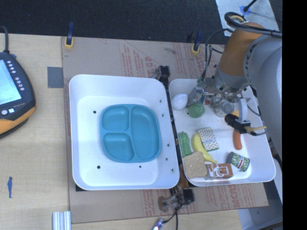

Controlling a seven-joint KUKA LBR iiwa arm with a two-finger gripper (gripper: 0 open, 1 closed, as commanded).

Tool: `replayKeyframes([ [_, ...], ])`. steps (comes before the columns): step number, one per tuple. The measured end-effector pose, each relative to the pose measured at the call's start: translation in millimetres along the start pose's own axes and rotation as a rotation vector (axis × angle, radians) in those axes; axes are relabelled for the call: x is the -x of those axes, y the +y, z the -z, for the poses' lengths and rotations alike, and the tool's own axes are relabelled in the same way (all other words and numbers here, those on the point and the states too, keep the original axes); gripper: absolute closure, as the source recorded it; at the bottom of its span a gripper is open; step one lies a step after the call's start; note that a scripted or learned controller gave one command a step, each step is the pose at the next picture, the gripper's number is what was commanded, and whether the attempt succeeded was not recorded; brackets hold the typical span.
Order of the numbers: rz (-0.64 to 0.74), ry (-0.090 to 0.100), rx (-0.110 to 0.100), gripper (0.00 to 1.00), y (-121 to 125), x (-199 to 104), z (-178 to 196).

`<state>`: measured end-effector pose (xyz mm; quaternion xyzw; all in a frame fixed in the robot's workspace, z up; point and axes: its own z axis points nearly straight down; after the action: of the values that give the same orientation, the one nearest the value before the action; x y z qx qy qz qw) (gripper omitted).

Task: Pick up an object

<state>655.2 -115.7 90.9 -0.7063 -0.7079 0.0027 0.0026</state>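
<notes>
My tool (199, 98) sits low at the right bin's (261, 174) eleven o'clock corner, just above the green ball (195, 110); its grip I cannot tell.

Arm (261, 75): bulky grey rounded casing, orange band (235, 51) above wrist. Thin black cables run along it. Metallic gripper (211, 98) below wrist, dark fittings.

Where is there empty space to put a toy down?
The left bin has bare white floor all around the blue divided plate, and the plate's three hollows are bare too. The right bin is crowded: the gripper hangs by the green ball, with the banana and can nearer the front.
</notes>
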Motion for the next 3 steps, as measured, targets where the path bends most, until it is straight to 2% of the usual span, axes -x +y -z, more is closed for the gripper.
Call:
replayKeyframes([
  [1, 0.002, 0.0, 0.005, 0.0, 0.7, -11.5, 14.0],
  [2, 0.001, 0.0, 0.006, 0.0, 1.0, 7.1, 75.2],
  [3, 0.003, 0.0, 0.001, 0.0, -81.2, -4.7, 0.8],
])
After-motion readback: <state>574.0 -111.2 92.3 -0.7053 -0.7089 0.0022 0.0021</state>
